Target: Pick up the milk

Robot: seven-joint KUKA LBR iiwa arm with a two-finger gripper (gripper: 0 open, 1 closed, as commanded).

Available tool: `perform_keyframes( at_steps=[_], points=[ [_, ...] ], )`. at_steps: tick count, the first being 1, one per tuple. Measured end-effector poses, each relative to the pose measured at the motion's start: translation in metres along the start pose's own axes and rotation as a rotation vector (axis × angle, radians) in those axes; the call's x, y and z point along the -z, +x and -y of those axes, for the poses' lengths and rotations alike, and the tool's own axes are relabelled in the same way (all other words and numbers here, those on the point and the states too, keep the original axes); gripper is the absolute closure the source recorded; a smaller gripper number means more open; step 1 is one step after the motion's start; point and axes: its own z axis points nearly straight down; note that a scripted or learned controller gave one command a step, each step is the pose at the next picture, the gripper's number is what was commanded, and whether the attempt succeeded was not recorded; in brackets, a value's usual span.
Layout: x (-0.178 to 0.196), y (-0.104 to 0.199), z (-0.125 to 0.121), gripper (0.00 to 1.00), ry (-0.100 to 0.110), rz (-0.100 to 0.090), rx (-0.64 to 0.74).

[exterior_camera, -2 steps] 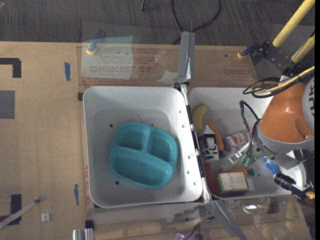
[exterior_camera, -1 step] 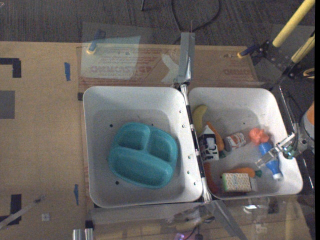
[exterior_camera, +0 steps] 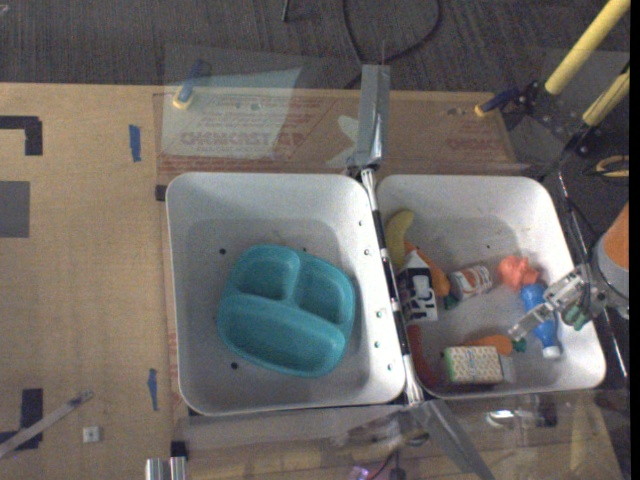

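Light brown wooden bench [exterior_camera: 80,298] carries two shallow white plastic bins side by side: left bin [exterior_camera: 190,298], right bin [exterior_camera: 560,218]. Far of the left bin, a clear plastic sheet [exterior_camera: 235,108]. Blue tape strips [exterior_camera: 134,143] on the left bench surface.

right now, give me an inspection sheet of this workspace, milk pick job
surface: wooden bench bearing two white bins, left bin and right bin
job's things: milk carton lying against the right bin's left wall
clutter: teal divided plate in left bin; banana, small bottle, orange toy, blue bottle, boxed item in right bin
grippers: gripper low over the right bin's right side, apart from the milk carton
cables: black loop on the floor
surroundings: blue tape marks, yellow poles
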Motion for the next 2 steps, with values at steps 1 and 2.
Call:
perform_keyframes(
  at_steps=[1, 2],
  points=[
    [-0.021, 0.053, -0.032, 0.0, 0.006, -0.021, 0.093],
    [-0.011, 0.097, -0.058, 0.0, 0.014, -0.039, 0.235]
  ],
)
